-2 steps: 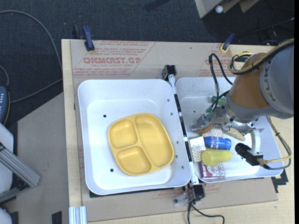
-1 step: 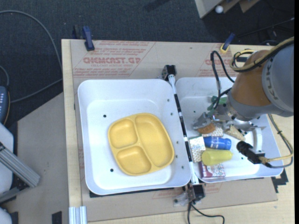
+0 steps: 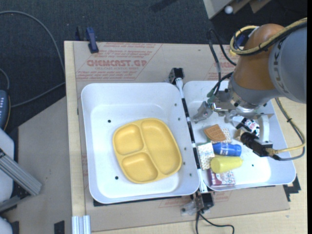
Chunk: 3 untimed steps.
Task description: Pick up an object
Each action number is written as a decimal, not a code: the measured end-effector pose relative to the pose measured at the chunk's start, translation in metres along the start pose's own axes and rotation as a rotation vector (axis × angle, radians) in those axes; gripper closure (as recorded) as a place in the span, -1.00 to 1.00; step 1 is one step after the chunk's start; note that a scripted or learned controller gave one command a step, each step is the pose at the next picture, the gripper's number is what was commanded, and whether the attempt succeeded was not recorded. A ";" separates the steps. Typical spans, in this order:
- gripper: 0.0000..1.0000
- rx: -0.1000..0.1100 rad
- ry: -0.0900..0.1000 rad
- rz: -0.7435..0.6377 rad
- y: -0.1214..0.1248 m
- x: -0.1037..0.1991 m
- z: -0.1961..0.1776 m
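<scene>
Left bin (image 3: 97,101): white, shallow, occupying the centre of the frame. Contents: one yellow divided plate (image 3: 146,150) with three compartments, lying flat toward the bin's lower middle.

Right bin (image 3: 282,172): white, shallow, right of centre, touching the left bin along a shared edge. Contents, clustered near its left wall: a tan cracker-like piece (image 3: 214,132); just below it a blue bottle (image 3: 226,149) lying on its side; below that a yellow object (image 3: 225,164), also on its side and touching the bottle; a printed packet (image 3: 222,179) partly under both.

Arm: grey with orange band, entering from the upper right. End effector (image 3: 207,111) low over the upper left of the right bin, above the cracker piece; whether its fingers are apart or together cannot be told.

Tabletop (image 3: 117,62): brown board with red lettering.
</scene>
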State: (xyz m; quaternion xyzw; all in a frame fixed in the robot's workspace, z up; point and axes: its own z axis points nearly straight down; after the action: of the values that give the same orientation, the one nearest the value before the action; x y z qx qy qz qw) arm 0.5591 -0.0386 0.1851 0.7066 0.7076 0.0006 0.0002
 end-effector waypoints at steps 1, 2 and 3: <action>1.00 0.000 0.000 0.000 -0.010 0.049 -0.026; 1.00 0.000 -0.001 0.002 -0.020 0.038 -0.052; 1.00 -0.001 -0.002 0.002 -0.007 0.018 -0.063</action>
State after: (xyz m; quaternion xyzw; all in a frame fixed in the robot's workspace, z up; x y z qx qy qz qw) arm 0.5517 -0.0203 0.2485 0.7073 0.7069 0.0003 0.0010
